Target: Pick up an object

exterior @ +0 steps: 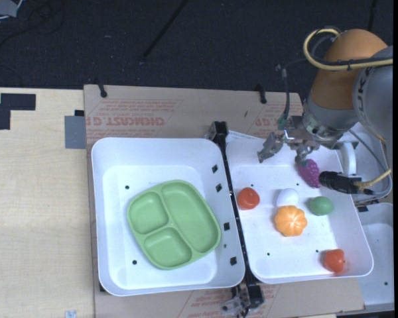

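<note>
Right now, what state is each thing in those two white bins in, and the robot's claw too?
Green three-compartment plastic plate: flat in left bin, nothing on it.
Purple grape bunch: right bin, just below end effector.
Small red tomato, white ball, orange pumpkin-shaped fruit, green lime, red pepper: lying loose.

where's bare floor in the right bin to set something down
Bare floor: the front strip of the right bin, between the orange fruit and the front wall, left of the red piece. Crowded: the middle, with tomato, white ball and green piece.
</note>
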{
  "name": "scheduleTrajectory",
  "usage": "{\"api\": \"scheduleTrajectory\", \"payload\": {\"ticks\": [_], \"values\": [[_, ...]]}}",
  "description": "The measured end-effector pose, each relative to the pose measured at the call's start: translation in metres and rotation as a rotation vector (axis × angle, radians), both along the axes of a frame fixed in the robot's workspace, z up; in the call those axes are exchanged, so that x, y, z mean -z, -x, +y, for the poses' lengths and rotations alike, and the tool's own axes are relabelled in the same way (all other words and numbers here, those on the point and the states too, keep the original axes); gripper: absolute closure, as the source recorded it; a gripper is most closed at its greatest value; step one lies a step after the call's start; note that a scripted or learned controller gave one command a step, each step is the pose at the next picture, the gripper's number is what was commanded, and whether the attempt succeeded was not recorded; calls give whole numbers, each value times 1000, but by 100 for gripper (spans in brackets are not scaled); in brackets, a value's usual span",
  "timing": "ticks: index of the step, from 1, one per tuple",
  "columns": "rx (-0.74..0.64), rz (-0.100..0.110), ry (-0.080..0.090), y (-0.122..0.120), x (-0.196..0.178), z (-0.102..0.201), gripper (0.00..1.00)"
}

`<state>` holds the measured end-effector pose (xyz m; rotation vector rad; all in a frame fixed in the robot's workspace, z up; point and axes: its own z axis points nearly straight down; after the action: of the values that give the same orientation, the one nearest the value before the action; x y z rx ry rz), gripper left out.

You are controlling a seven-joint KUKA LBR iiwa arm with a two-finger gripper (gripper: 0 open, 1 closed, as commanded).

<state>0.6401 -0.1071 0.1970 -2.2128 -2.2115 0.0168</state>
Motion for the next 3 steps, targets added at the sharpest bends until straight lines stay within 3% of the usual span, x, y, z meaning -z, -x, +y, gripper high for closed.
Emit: {"api": "scheduleTrajectory", "payload": {"ticks": [1,3], "values": [[-2,-14,1,-3,-8,0,0],[-1,-9,1,5,105,9,0]]}}
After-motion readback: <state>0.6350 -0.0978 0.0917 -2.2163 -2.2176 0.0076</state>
